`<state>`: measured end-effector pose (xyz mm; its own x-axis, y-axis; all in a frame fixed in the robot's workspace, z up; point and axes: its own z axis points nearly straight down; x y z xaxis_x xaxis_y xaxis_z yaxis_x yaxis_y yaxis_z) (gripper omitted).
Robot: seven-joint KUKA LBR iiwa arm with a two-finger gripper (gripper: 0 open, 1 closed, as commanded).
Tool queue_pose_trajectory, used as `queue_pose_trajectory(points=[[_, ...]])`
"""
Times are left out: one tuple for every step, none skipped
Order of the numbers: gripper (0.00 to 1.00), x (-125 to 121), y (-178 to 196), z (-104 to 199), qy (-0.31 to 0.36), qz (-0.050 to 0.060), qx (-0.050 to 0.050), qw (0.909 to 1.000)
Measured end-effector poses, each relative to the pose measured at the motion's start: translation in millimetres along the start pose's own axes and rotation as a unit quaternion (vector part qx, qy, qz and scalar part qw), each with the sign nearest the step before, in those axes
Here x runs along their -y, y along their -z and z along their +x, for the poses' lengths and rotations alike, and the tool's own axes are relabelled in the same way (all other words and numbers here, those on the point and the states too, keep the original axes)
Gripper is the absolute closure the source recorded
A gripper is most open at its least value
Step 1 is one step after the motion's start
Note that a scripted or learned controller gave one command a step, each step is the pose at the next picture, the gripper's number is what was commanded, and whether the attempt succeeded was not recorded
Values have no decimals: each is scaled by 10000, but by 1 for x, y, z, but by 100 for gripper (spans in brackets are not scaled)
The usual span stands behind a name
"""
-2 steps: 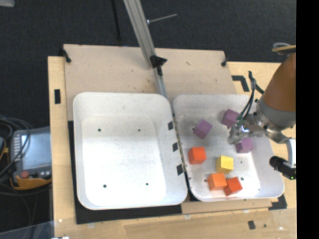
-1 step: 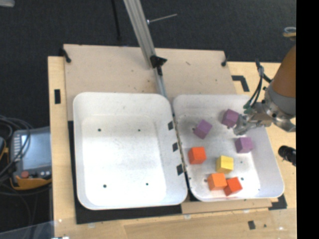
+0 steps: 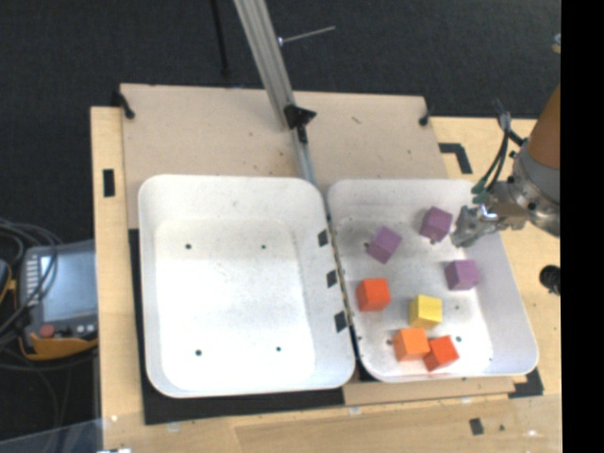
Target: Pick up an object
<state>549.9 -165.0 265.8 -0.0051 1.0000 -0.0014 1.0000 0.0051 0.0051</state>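
The right bin (image 3: 510, 281) holds several small blocks. Three are purple: one (image 3: 383, 244) left of centre, one (image 3: 436, 224) near the back, one (image 3: 461, 274) toward the right. An orange block (image 3: 374, 294) lies near the bin's left wall. A yellow block (image 3: 427, 310) sits in the middle. Another orange block (image 3: 411, 343) and a red one (image 3: 441, 352) touch at the front. My gripper (image 3: 469, 230) reaches in from the right and hangs low just right of the back purple block, above the right purple one. Nothing shows between its fingers.
The left bin (image 3: 236, 281) lies beside the right one, their walls meeting in the middle. A slanted aluminium post (image 3: 269, 55) rises behind the bins. A pendant with cables (image 3: 52, 300) sits off the bench at the left.
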Motion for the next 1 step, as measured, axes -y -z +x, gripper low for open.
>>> queue_pose_trajectory(points=[[100,-5,-8,60,9,17,-8,10000]])
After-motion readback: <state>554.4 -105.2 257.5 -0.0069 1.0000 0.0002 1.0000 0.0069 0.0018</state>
